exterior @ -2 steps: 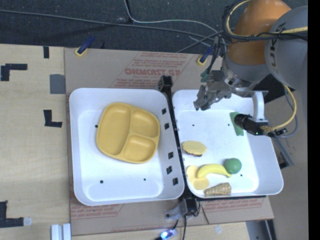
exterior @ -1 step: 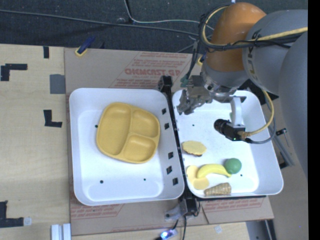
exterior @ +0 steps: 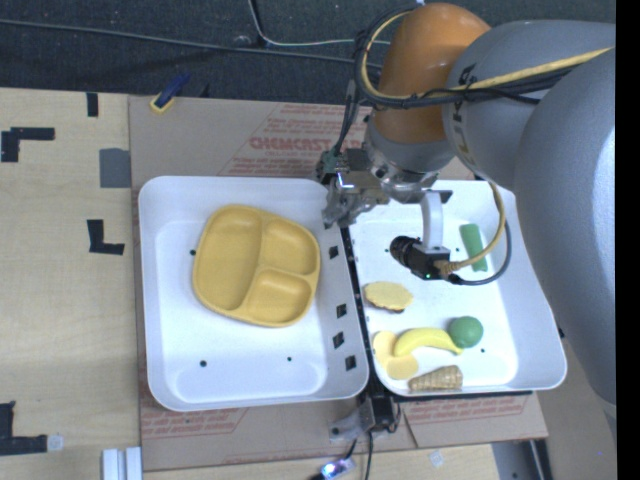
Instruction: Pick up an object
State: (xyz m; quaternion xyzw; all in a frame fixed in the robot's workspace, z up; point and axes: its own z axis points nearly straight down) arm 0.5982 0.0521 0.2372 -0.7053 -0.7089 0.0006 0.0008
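Note:
My gripper (exterior: 342, 200) hangs below the orange wrist, over the far end of the divider between the two bins. Nothing shows in it. The right bin (exterior: 530, 318) holds a green stick (exterior: 471, 247) near its right side, a flat yellow cookie (exterior: 387, 295), a banana (exterior: 426, 341), a green ball (exterior: 465, 331), a pale yellow round slice (exterior: 392, 363) and a waffle cone (exterior: 437, 378) at the front. All of these lie nearer the front than the gripper, apart from it. A black part of the arm (exterior: 414, 256) hangs over the middle of the right bin.
A yellow divided plate (exterior: 255, 265) lies in the left bin (exterior: 165, 298). The big grey arm covers the upper right of the view and the right bin's far corner. Cardboard lies under both bins.

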